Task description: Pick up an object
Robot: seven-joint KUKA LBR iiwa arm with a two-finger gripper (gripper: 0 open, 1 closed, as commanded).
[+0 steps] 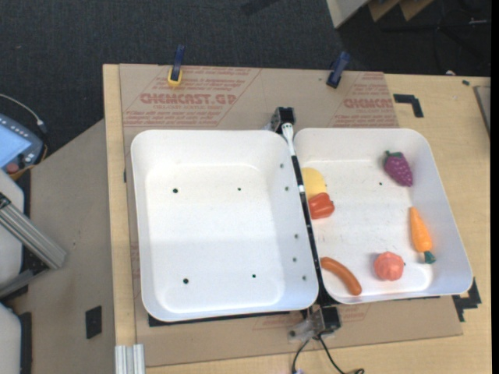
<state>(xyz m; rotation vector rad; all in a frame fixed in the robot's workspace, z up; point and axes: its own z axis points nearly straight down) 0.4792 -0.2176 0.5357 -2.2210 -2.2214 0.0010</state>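
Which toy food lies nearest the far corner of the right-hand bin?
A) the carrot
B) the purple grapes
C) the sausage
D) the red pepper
B: the purple grapes sit by the far right corner of the right-hand bin, while the carrot, sausage and red pepper lie nearer the camera or by the divider.

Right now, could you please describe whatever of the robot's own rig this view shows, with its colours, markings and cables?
Two shallow white bins, left and right, have rounded corners. A black strip runs along their join, with a black fitting at its far end. A dark cable trails off at the near end. The brown board underneath carries red lettering.
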